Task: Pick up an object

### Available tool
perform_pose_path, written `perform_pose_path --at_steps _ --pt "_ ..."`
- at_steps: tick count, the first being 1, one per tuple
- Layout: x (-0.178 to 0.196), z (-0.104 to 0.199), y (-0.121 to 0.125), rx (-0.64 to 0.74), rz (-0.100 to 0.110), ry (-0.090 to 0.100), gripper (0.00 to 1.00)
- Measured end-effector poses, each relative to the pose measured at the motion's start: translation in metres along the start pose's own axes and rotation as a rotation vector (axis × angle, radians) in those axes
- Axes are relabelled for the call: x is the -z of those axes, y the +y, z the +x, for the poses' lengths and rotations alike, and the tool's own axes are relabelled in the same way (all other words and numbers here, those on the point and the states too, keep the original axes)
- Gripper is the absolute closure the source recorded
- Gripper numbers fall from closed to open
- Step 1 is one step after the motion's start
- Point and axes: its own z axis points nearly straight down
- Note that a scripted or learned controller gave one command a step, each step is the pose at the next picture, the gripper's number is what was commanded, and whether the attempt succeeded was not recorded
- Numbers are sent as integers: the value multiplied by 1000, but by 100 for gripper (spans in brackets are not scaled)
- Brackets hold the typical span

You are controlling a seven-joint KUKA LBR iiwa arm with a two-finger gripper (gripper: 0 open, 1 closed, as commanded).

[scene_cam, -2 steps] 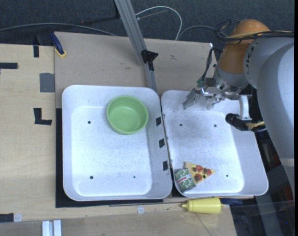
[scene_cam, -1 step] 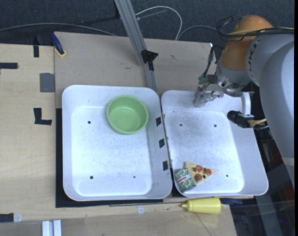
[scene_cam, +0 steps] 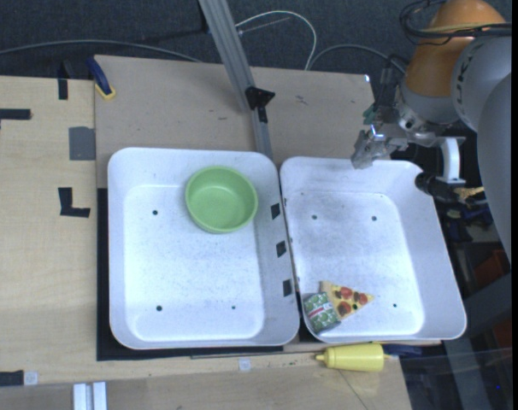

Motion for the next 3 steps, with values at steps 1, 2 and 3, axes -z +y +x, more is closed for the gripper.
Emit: perform_pose_path --at_steps 1,2,3 --pt "50 11 2 1 -1 1 100" --pt "69 11 3 -1 3 2 100" --pt "75 68 -5 4 5 3 100"
